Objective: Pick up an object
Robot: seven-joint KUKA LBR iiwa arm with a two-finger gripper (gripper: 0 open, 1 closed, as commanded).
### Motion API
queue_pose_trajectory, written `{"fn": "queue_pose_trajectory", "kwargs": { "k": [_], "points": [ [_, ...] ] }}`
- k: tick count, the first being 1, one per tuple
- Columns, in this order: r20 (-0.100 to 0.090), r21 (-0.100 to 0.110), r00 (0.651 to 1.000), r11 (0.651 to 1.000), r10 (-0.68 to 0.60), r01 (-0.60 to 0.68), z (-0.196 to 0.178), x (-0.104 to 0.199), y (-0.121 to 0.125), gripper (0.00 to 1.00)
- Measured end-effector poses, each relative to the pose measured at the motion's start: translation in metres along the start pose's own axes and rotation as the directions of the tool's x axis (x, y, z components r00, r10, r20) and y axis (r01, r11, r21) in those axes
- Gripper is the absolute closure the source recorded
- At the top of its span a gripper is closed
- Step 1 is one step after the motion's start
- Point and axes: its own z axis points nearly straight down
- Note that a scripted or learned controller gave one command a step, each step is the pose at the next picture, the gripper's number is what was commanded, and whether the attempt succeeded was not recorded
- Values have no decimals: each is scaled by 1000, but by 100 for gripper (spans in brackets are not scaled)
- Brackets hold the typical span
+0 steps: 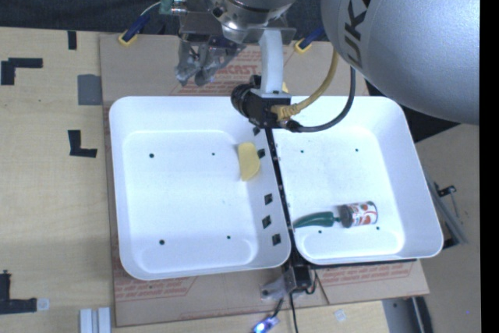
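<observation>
Yellow object (249, 161) in left bin (132, 168), below raised jaws (201, 66), well apart

Arm casing (405, 19): large dark letters "KA", partial, running vertically. Red print on cardboard (226, 72) behind arm: unreadable.

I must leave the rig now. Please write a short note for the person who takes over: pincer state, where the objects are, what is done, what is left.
Pincer: above the bench behind the left bin, nothing between its fingers.
Yellow piece: in the left bin, near the divider.
Bottle with green brush: lying in the right bin.
Done: nothing picked yet.
Left: pick up one object.
</observation>
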Motion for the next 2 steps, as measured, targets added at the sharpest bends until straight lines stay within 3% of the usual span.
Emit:
{"fn": "queue_pose_trajectory", "kwargs": {
  "k": [1, 2],
  "points": [
    [4, 10, 1000, 1000, -1, 1, -75, 1, -49, 100],
    [16, 32, 1000, 999, 4, -4, 73, -1, -62, 100]
  ]
}}
